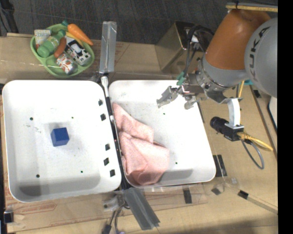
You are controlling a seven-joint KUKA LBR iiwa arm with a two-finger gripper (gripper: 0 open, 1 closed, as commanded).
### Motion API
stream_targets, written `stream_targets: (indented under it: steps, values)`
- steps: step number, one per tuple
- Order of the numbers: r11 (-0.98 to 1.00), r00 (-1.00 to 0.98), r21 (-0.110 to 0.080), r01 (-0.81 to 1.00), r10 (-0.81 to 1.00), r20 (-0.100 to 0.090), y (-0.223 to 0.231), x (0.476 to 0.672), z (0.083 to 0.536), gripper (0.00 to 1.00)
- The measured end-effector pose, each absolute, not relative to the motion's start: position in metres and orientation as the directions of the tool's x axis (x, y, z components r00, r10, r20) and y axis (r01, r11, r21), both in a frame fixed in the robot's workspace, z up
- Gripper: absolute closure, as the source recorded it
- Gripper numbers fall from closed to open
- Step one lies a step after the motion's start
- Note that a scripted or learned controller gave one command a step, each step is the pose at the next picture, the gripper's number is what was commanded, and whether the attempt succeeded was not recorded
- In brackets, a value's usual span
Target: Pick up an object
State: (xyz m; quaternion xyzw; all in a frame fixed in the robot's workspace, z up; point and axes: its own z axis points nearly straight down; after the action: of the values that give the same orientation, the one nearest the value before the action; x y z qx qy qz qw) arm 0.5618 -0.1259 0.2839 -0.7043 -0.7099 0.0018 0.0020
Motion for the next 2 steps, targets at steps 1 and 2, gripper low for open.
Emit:
stream_targets:
  steps: [1,2]
  values:
    - [0.156,-0.156,-0.007,0.988,0.988,0.001,-0.1484,0.5814,0.146,0.0]
    - [0.156,-0.156,-0.006,0.988,0.988,0.001,-0.1486,0.5815,0.1463,0.0]
